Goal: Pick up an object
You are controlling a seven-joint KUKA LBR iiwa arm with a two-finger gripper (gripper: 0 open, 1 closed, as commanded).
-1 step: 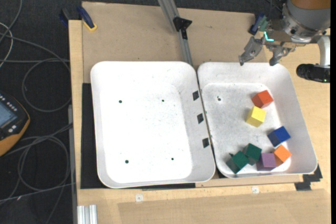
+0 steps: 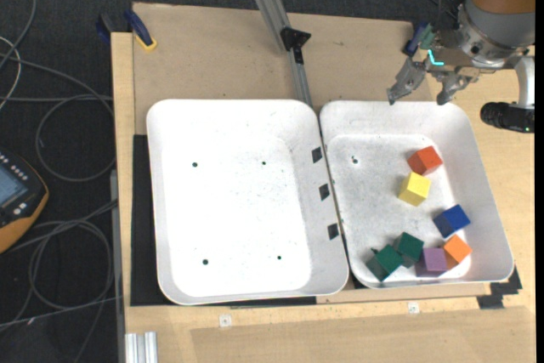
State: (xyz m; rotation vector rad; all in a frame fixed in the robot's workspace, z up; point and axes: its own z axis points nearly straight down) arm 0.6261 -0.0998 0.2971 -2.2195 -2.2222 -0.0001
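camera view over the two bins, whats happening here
A grey KUKA arm reaches in from the right, its gripper open and holding nothing, above the far rim of the right bin. In that bin lie the blocks: red, yellow, blue, orange, purple and two dark green. Nothing is picked up yet.

bright even overhead light, white bins (image 2: 229,119) slightly washed out, soft faint shadows, mild overall softness
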